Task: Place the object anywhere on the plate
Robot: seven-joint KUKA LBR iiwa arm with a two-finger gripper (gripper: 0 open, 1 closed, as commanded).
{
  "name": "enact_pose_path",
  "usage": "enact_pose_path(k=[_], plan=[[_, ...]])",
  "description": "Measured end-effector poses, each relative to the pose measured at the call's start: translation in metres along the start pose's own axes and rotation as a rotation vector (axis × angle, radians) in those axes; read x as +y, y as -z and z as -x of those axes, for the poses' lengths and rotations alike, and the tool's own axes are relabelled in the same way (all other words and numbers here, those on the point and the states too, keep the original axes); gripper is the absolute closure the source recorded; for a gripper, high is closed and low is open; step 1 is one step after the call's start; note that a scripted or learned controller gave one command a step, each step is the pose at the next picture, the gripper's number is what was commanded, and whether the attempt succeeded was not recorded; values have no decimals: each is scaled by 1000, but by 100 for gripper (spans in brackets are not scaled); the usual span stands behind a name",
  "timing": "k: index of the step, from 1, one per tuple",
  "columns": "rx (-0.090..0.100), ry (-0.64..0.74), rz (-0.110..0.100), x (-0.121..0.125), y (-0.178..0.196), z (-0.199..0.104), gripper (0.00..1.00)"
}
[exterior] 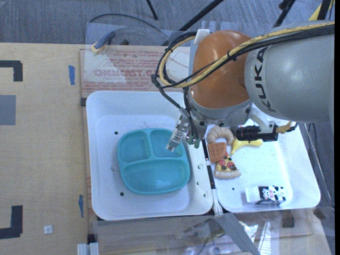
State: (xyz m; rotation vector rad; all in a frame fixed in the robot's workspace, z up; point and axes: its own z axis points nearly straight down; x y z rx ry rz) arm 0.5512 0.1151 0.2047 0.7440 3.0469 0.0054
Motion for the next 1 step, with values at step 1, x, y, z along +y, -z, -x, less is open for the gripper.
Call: enact_pose_path(k=[1], plan=[[4,-244,-5,-139,23,1,100]])
